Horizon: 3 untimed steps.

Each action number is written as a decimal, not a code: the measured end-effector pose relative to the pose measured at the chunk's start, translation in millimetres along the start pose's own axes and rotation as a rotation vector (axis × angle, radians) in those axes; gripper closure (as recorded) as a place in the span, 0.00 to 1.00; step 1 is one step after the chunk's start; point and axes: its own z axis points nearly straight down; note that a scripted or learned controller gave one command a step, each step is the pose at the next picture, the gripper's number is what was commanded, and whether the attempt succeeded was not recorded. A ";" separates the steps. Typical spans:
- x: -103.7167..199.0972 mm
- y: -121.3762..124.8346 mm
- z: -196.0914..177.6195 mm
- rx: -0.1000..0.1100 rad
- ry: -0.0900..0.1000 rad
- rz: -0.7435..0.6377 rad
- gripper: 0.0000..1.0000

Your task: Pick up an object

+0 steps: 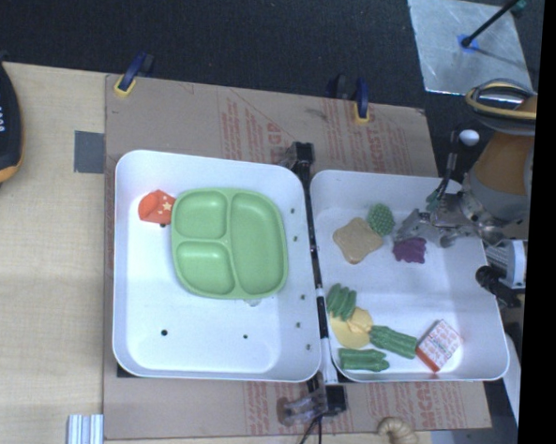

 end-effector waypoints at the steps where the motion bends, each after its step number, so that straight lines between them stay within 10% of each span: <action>1: -0.5 -0.9 -12.1 0.002 0.000 -0.002 1.00; 2: -0.5 -1.0 -11.7 0.003 0.000 -0.002 0.00; 3: 34.5 -17.0 1.1 0.009 0.002 -0.001 0.00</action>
